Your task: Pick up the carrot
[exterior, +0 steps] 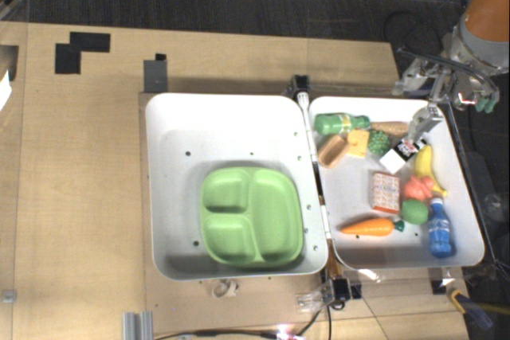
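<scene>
The carrot (368, 228), orange with a green stub at its right end, lies flat on the floor of the right bin (351, 191) near the front wall. My gripper (417, 128) hangs over the back right part of that bin, well behind the carrot and apart from it. It is just above a small white box (394, 160) and a banana (425, 161). Nothing can be seen held in it.
The right bin also holds a green bottle (341, 123), a bread roll (333, 150), cheese (358, 141), broccoli (378, 142), a printed carton (385, 192), a red fruit (421, 187), a lime (413, 211) and a blue bottle (439, 231). A green divided plate (251, 213) sits in the left bin (171, 171).
</scene>
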Robot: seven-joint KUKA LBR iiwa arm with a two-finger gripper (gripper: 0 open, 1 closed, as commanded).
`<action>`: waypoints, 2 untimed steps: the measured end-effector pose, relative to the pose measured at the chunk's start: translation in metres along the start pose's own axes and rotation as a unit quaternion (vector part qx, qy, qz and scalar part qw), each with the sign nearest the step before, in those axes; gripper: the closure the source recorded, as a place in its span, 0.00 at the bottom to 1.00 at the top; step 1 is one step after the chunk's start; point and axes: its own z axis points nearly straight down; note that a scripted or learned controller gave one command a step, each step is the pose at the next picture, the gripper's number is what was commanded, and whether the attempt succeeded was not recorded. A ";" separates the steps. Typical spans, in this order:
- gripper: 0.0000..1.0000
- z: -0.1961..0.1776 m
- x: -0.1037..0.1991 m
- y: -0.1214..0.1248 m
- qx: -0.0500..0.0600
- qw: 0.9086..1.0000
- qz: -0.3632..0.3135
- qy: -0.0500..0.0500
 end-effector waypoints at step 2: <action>0.00 0.084 0.083 -0.071 -0.001 0.914 -0.406 0.001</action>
